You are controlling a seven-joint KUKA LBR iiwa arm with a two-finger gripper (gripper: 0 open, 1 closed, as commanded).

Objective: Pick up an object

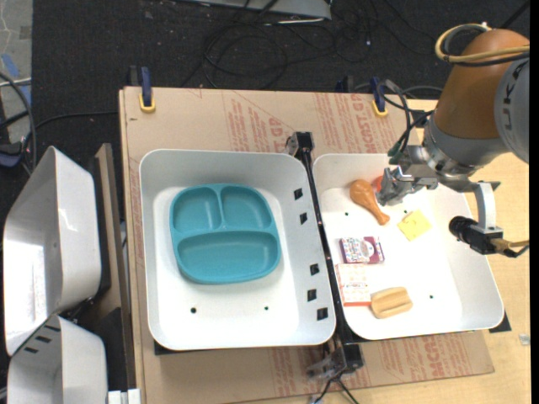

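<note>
A: Which step is the arm at?

B: By the look of it, the approach. The gripper [394,185] sits low over the far part of the right bin [472,293], just beside the orange drumstick-shaped toy [369,199]. Its tip is at the toy's right side, very near or touching; contact cannot be read from this slant.

A: Does it hold the toy?

B: Nothing shows between the fingers, so no hold can be claimed. Whether they stand apart or together cannot be told; the dark wrist hardware covers them.

A: What else could it pick?

B: A yellow square piece [413,225] lies just to the right of the toy. Nearer the camera lie a small pink-and-white packet [361,250], a white card with red print [354,286] and a tan bread-roll toy [391,301]. The left bin [160,251] holds a teal divided plate [225,232], well apart from the gripper.

A: What does the next move call for?

B: Probably straddling the toy across its narrow handle end rather than the bulb, closing, then lifting straight up. The toy lies at a slant, so the wrist would need to match that angle, or the rounded body may roll out.
</note>
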